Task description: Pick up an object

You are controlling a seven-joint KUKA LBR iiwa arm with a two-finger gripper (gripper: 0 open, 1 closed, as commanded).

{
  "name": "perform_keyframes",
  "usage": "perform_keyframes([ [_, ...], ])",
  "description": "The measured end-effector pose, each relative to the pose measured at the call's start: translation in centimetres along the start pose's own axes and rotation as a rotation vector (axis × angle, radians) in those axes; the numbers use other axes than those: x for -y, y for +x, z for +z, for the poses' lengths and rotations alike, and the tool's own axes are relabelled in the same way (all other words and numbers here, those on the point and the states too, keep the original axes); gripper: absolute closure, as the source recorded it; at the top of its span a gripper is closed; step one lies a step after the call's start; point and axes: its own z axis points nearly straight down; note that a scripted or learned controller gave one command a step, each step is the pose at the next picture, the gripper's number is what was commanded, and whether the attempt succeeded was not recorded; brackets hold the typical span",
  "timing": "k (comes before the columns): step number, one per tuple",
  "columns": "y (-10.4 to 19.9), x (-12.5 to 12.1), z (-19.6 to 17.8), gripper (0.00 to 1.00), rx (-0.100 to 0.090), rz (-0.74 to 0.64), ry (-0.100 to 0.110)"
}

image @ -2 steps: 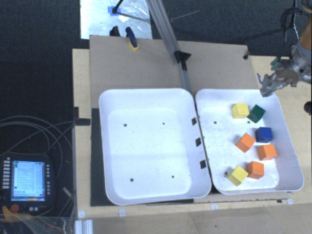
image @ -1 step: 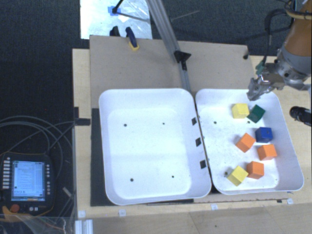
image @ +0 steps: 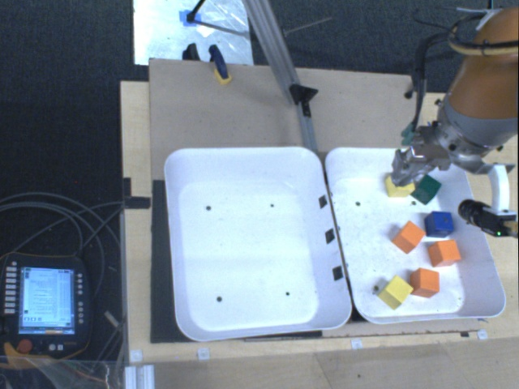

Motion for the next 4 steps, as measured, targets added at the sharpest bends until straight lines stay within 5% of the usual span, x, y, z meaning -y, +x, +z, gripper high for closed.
perform_keyframes([
  [3,14.8,6.2,3.0,1.00,-0.001,-0.002,-0.001],
  [4,14.4,6.1,3.0,0.00,0.001,0.006,-0.003],
])
